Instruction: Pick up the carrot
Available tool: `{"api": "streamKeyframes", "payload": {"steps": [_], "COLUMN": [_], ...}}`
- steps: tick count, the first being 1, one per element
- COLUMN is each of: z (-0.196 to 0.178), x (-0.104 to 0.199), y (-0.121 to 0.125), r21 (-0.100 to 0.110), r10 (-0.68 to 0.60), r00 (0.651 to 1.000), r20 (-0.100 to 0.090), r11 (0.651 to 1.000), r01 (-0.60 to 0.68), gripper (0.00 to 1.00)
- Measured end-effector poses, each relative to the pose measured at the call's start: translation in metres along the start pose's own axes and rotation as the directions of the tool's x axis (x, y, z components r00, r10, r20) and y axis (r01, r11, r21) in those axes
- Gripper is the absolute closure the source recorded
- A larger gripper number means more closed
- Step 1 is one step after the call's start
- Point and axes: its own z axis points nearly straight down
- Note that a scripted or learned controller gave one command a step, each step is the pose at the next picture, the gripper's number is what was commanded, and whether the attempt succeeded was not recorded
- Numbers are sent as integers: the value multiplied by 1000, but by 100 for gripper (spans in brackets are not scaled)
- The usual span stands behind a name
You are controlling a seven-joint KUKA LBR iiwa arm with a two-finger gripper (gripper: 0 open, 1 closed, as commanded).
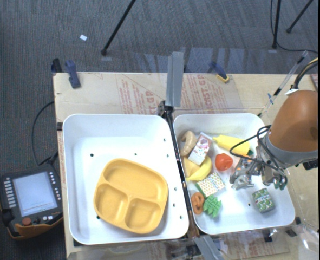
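The jaws (pixel 248 176) hang low over the right bin (pixel 281 213), and whether they are released or clenched cannot be told; nothing shows between them. The carrot (pixel 197 201) lies near the bin's left wall, just beside a green toy (pixel 212 205), apart from the jaws. In my judgement the pick is not yet done: reaching and grasping remain.

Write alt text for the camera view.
The gripper hangs over the right bin of toy food, beside a tomato; an orange carrot lies near the bin's front left corner. The left bin holds a yellow tray.
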Motion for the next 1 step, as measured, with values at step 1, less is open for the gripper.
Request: {"api": "streamKeyframes", "payload": {"steps": [1], "z": [0], "x": [0], "y": [1], "r21": [0], "r10": [-1], "r00": [1000], "r20": [-1], "r11": [1000], "r01": [1], "gripper": [0]}}
